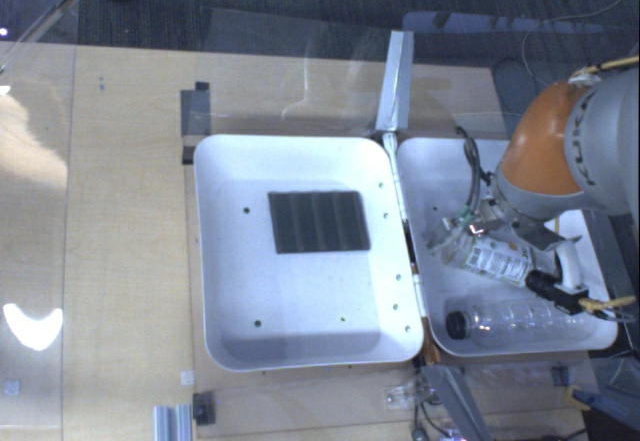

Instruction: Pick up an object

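We see the arm (pixel 560 154) over the right bin (pixel 430 179) by a clear bottle (pixel 515 321), finger state untellable, and judge its slick curve could slip any grasp

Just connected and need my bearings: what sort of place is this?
Probably a robotics lab's bin-picking bench: two shallow white plastic bins side by side on a pale wooden benchtop, with the grey, orange-banded arm over the right one.

The counter (pixel 120 259) looks like pale, matt wood. Both white bins, left (pixel 225 309) and right (pixel 430 179), look like smooth, faintly glossy plastic. Left of the arm's glossy orange band (pixel 540 144), a clear plastic bottle (pixel 520 321) with a black cap glints.
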